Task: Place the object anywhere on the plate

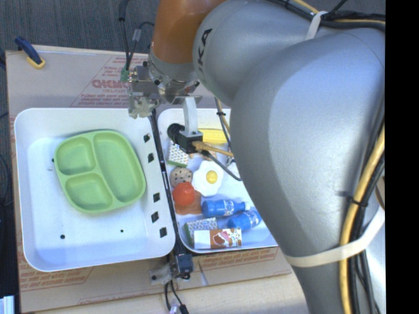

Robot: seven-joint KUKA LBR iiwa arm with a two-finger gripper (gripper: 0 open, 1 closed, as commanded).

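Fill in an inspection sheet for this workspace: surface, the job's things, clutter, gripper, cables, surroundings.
Surface: left bin and right bin, white, side by side.
Job's things: green plate in the left bin, three compartments bare; which object is to be placed cannot be told.
Clutter: right bin holds fried-egg toy, red ball, die, blue bottles, printed carton.
Grippers: gripper above the far end of the divide between the bins.
Cables: black cable by the wrist; yellow cable along the arm.
Surroundings: cardboard sheet under the bins; blue-and-yellow clamp at its far corner.
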